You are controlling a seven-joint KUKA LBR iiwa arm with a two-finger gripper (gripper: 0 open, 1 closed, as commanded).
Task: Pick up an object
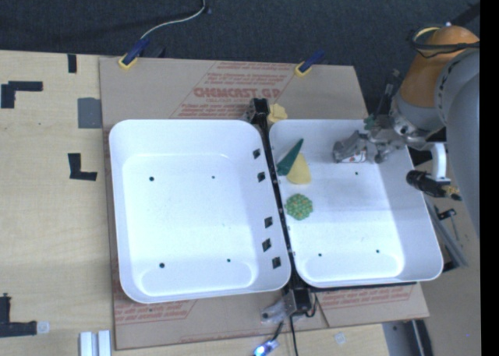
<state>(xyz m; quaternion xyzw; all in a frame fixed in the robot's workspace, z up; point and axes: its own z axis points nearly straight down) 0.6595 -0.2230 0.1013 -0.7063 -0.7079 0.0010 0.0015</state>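
A: How many bins, and how many things in them?

B: Two shallow white bins side by side on a cardboard sheet [234, 89] laid over the bench. The left bin [125, 191] shows its bare white floor. The right bin [413, 261] carries three small things, all near its left wall: a dark green cone-shaped piece [291, 156] lying tilted, a yellow piece [300, 173] touching the cone's lower side, and a green bumpy ball [299, 206] just below them, apart from both.

A: Anything outside the bins?

B: One more small yellow piece [277, 112] on the cardboard at the far end of the divider, beside a black clamp [258, 107]. Two blue-and-yellow clips [134, 52] hold the cardboard's far edge, and a white cable [191, 12] runs across the dark cloth behind.

A: And the arm?

B: The gripper [347, 150] sits low over the right bin's far right corner area, pointing left. Whether its grip is released or clenched I cannot tell. It is well apart from all three things; nothing stands between.
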